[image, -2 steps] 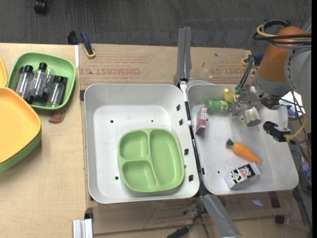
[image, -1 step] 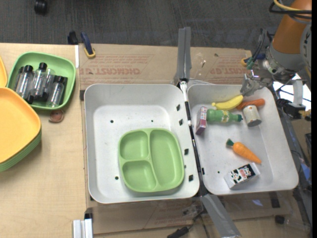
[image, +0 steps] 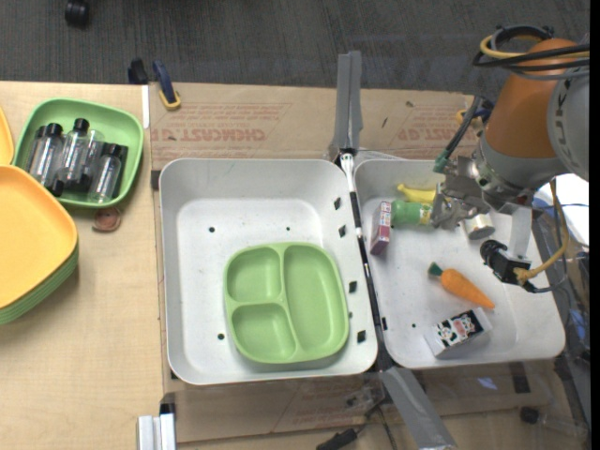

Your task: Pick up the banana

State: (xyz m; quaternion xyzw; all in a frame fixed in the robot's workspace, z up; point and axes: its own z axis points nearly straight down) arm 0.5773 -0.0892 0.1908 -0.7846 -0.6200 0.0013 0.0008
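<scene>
Here the end effector (image: 448,204) hangs low over the far part of the right bin (image: 412,340), and its dark fingers are too tangled with the arm's body to tell whether they are open or closed; nothing can be seen gripped between them. It sits right at the banana (image: 416,193), close enough that contact cannot be ruled in or out.

The banana lies near the bin's far wall, with a green bottle (image: 411,214) touching its near side and a small pink carton (image: 382,229) just to the left. Open white floor stretches toward the near edge, broken by a carrot (image: 461,286) and a black and white carton (image: 458,331). The left bin (image: 187,251) holds a green divided plate (image: 285,302).

The banana shows as a short yellow strip, partly hidden by the end effector.
</scene>
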